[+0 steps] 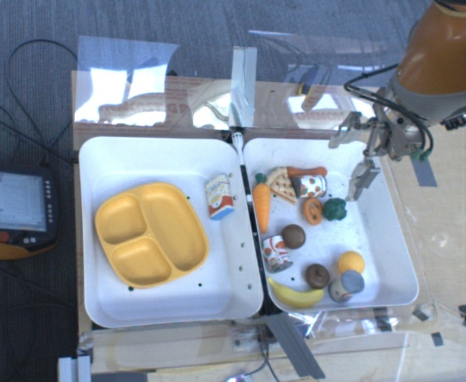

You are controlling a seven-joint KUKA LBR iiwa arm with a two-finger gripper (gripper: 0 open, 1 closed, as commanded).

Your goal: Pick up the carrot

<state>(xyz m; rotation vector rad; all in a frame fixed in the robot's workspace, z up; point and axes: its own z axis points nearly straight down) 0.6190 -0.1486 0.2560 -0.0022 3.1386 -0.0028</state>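
**Carrot's jammed against the divider wall, so the grab spot matters**

The carrot (pixel 262 207) lies in the right bin (pixel 392 237), tight against its left wall at about 9 o'clock from the bin's middle, green top toward 12 and tip toward 6. It looks like a toy one, so probably light, rigid plastic with a smooth, slightly slippery skin. The tapered end would likely squirt out of a pinch, so I'd take it at the fat upper half, just below the leaves.

Catch: a waffle-looking wedge (pixel 281 184) sits just beside it at 2 o'clock, and the wall crowds the other side.

The gripper (pixel 366 162) hangs over the bin's 1 o'clock corner, well apart from the carrot, fingers spread, nothing between them.
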